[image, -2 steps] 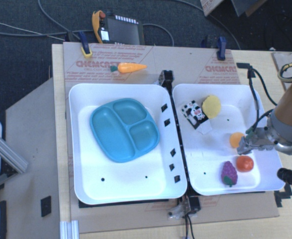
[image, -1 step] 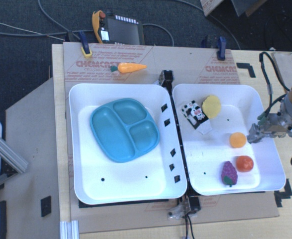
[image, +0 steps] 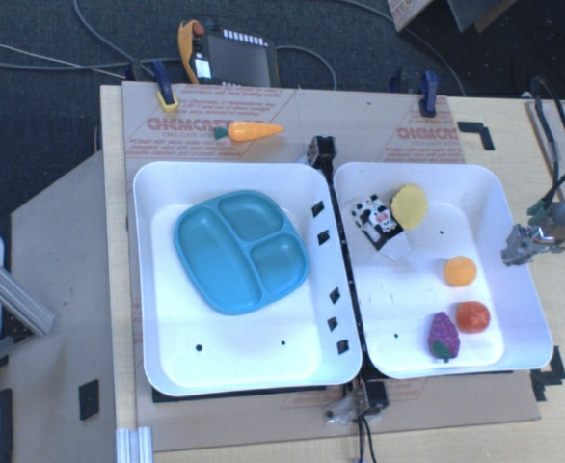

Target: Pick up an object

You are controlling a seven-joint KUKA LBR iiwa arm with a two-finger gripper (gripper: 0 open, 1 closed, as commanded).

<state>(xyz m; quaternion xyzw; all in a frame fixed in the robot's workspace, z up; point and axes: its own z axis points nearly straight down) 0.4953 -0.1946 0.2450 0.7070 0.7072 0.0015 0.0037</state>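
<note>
Gripper [image: 525, 246]: at right bin's [image: 514, 210] right rim; finger state cannot be determined.
Left bin [image: 157, 287]: blue tray [image: 241, 250].

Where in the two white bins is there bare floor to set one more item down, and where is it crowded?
Left bin: bare floor below and right of the blue tray. Right bin: bare at lower left, between the cow toy and purple grapes. Crowded at lower right: orange ball, tomato, grapes.

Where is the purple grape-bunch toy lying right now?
The purple grape-bunch toy lies in the right white bin, near its front edge, just left of the red tomato toy.
</note>
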